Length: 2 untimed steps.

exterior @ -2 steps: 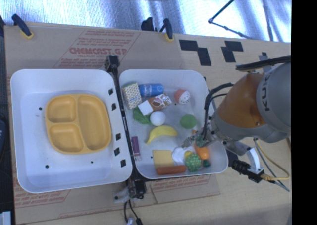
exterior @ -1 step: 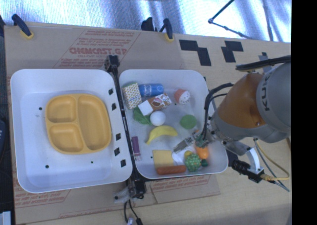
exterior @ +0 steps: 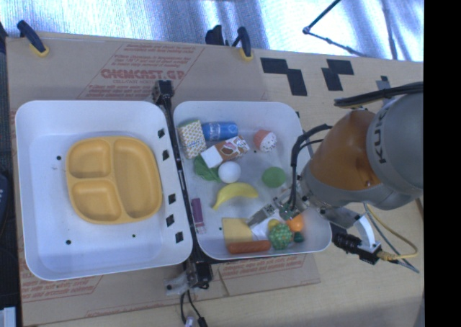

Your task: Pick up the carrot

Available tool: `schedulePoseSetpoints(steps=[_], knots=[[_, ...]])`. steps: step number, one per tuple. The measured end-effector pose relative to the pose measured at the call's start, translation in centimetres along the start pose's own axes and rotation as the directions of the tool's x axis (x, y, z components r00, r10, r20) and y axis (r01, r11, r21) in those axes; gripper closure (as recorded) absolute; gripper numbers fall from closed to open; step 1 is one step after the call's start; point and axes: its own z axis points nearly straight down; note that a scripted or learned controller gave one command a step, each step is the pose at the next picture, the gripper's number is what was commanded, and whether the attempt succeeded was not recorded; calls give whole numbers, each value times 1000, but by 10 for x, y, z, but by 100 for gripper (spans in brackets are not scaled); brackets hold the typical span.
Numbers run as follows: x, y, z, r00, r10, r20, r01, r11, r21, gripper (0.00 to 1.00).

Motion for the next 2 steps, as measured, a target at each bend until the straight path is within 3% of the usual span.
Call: schedulePoseSetpoints(steps=[1,2], knots=[[-1,1,-11,1000,-4,2,4,1000,-2,100],[-1,1,-10,1000,-4,2,4,1000,-2,0]])
